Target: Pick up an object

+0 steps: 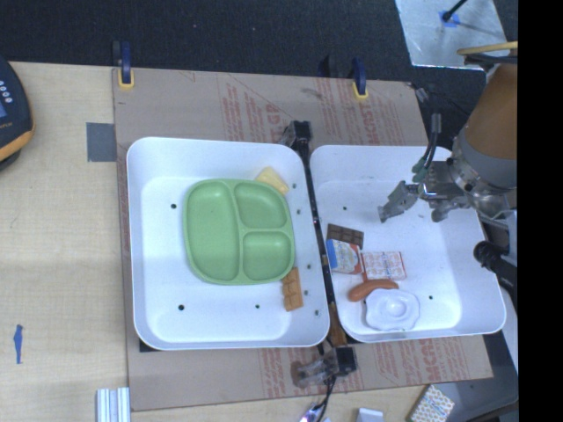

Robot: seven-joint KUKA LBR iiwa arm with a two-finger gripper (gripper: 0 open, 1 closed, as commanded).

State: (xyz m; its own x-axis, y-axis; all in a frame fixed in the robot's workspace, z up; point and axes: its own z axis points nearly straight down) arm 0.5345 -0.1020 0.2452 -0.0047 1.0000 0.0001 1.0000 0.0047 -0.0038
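Now I hover the gripper (398,202), jaws spread and empty, up-right of the sausage (372,289) in the right bin (475,306), so I'd centre over it, straddle its width, then descend.

The desk (62,262) had a pale wood top, with a brown cardboard sheet (220,104) laid over its middle. Two blue and yellow clamps (124,65) pinned the sheet's far edge, one at upper left and one (358,77) near the top centre. A grey tape patch (101,141) sat just left of the sheet. A yellow and black device (12,108) lay at the left edge of the frame. Dark carpet (220,11) filled the top, with a silvery square (449,20) at upper right.
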